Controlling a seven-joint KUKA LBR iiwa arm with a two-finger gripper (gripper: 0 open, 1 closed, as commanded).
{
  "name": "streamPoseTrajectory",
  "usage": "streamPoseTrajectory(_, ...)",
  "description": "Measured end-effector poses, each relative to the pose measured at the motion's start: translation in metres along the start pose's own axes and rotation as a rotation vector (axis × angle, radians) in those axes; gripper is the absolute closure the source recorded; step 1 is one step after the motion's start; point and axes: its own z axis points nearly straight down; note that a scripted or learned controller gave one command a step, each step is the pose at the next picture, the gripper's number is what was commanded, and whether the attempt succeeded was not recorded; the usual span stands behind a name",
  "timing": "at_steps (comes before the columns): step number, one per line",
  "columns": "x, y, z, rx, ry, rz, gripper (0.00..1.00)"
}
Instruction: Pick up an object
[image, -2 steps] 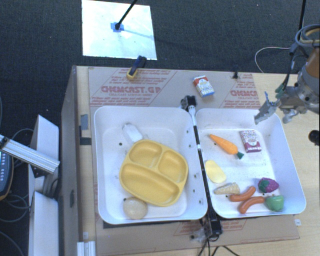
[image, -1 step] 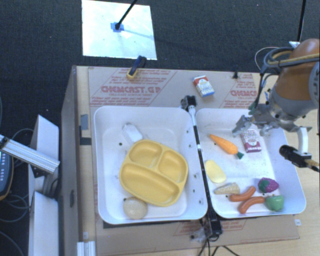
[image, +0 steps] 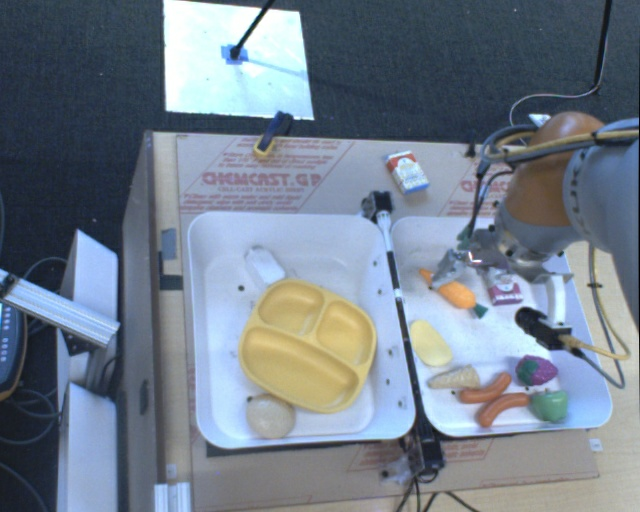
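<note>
My gripper (image: 452, 268) hangs over the upper left part of the right bin (image: 590, 395), with the grey arm and its orange band reaching in from the right. Just below and in front of it lies an orange toy carrot (image: 458, 294) with a green end, on the bin floor. The gripper is very close to the carrot's upper end; whether it touches I cannot tell. Other items in this bin: a red and white packet (image: 505, 292), a yellow slice (image: 432, 343), a beige cone (image: 455, 378), two sausages (image: 486, 388), a purple piece (image: 537, 370), a green pepper (image: 550, 405).
The left bin (image: 215, 300) holds a yellow divided plate (image: 308, 345), a white piece (image: 265, 266) and a beige round item (image: 270, 416). A black ridge (image: 398, 300) divides the bins. A small red and white box (image: 407, 172) and a blue-yellow tool (image: 272, 133) lie on the bench behind.
</note>
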Motion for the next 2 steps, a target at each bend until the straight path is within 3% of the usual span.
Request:
streamPoseTrajectory(1,-0.004,0.005,0.034,-0.001,0.0,0.002,0.0)
streamPoseTrajectory(2,-0.004,0.006,0.023,-0.004,-0.001,0.001,1.0)
